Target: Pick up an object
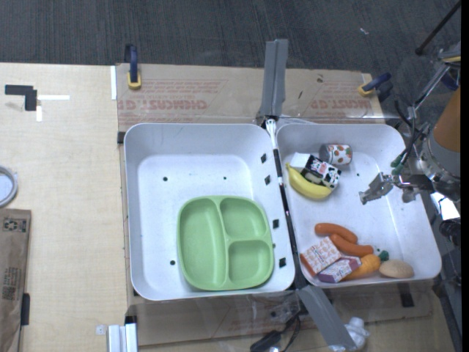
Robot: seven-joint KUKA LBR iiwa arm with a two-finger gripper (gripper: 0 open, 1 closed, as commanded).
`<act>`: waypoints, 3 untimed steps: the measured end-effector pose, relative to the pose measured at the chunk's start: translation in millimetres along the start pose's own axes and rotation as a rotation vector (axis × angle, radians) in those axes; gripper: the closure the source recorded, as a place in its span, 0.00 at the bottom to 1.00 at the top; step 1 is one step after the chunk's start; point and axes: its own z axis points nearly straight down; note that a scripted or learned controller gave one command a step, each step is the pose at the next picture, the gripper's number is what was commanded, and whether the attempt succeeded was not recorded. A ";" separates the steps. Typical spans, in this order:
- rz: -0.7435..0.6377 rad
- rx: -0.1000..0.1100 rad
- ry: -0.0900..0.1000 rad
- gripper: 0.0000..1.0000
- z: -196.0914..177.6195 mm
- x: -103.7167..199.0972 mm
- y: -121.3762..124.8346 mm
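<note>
Gripper over the right-hand bin, nothing picked yet.

The gripper (375,188) hangs above the bare floor of the right bin (410,218), and I cannot tell how it is set. Taking the banana (308,186) as landmark: a black-and-white toy (322,171) leans on it, a spotted ball (338,153) sits just behind, the sausages (343,238) and small boxes (327,261) lie nearer the front. The gripper should best drop straight onto a loose item, such as a sausage, away from the walls.

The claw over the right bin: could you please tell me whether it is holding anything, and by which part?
Nothing is held. The claw hangs over bare bin floor, apart from the banana and sausages.
</note>
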 end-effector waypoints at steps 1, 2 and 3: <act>-0.139 -0.001 -0.001 0.00 73.6 54.0 94.9; -0.202 -0.004 -0.002 0.00 40.9 38.2 96.4; -0.410 0.008 0.002 0.00 103.1 57.9 105.7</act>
